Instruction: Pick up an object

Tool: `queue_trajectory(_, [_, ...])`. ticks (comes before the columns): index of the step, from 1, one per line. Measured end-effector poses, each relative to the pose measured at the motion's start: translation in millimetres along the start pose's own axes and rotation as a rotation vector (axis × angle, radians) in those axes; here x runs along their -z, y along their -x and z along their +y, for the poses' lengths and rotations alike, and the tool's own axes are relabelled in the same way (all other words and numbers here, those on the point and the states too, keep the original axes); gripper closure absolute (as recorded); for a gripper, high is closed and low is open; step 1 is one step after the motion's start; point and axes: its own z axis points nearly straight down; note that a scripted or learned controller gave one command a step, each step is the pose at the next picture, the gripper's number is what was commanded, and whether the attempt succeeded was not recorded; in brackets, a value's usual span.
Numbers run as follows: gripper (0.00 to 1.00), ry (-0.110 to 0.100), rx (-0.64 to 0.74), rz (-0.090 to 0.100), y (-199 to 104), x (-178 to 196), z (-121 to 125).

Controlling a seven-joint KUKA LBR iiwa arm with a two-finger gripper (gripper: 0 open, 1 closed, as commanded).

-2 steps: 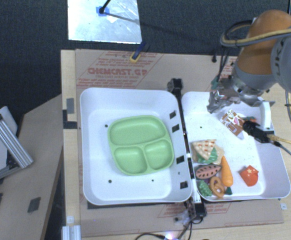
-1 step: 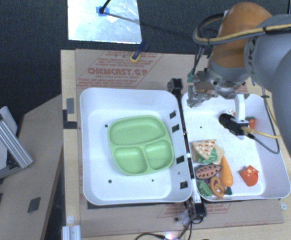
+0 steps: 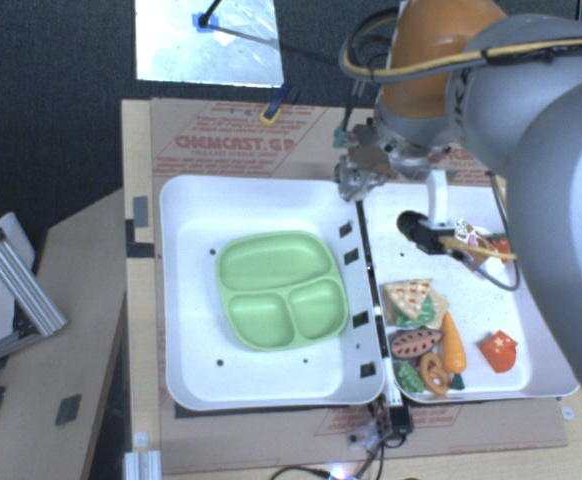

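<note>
1. camera view, task things: several toy foods lie in the right bin [image 3: 536, 363], bunched in its near left corner beside the wall shared with the left bin [image 3: 186, 268].
2. carrot [image 3: 453, 341]: orange, long axis running roughly far to near with a slight tilt; the narrow end points to the far side, the thick end to the near rim.
3. sausage [image 3: 416, 343]: brown with darker marks, long axis running left to right and rising a little to the right; it lies just left of the carrot.
4. wedge [image 3: 411, 297]: tan and striped, triangular, with a green layer under it; it sits on the far side of the sausage.
5. pretzel [image 3: 434, 371]: brown and looped, close to the near rim.
6. red piece [image 3: 499, 350]: squat, apart from the group, to the right of the carrot.
7. writing: the cardboard sheet [image 3: 301, 128] under the bins carries red print reading "chemcast. g p"; smaller print near the front edge is too small to read.
8. left bin: a green plate [image 3: 281, 290] with three compartments lies flat in it.
9. gripper [image 3: 355, 181]: it hangs over the far end of the shared wall, well apart from the toy foods; whether it is apart or together cannot be told.
</note>
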Motion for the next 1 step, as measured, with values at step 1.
queue_trajectory(1, [1.0,-0.002,-0.009,-0.003,10.8,6.3,5.9])
